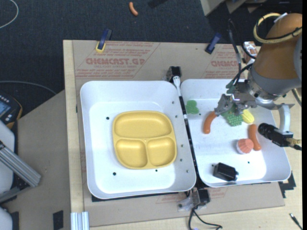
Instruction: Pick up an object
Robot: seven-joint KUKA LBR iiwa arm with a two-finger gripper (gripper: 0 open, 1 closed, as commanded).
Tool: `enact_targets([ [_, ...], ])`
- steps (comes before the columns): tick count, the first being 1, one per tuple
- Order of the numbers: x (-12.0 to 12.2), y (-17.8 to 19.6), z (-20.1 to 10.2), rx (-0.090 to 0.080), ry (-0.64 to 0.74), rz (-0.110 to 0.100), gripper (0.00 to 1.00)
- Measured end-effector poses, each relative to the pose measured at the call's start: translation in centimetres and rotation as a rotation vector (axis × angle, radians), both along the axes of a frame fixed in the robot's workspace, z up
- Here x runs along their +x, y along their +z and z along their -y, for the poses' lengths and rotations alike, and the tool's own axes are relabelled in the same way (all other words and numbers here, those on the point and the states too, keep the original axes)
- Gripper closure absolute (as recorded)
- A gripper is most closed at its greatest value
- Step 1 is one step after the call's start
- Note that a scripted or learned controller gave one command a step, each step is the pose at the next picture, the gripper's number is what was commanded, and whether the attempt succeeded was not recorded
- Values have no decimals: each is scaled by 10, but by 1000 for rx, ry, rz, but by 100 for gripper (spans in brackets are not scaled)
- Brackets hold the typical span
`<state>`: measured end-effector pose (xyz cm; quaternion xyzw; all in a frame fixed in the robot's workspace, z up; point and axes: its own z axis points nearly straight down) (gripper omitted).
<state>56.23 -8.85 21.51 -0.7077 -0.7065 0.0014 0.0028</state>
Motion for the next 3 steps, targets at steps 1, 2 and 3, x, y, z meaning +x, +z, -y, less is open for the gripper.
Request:
enact_targets([
  [1,5,20,1,-3,2,9,100],
  [2,15,14,-5,-2,3,8,100],
  [3,-4,12,-8,-1,1,3,100],
])
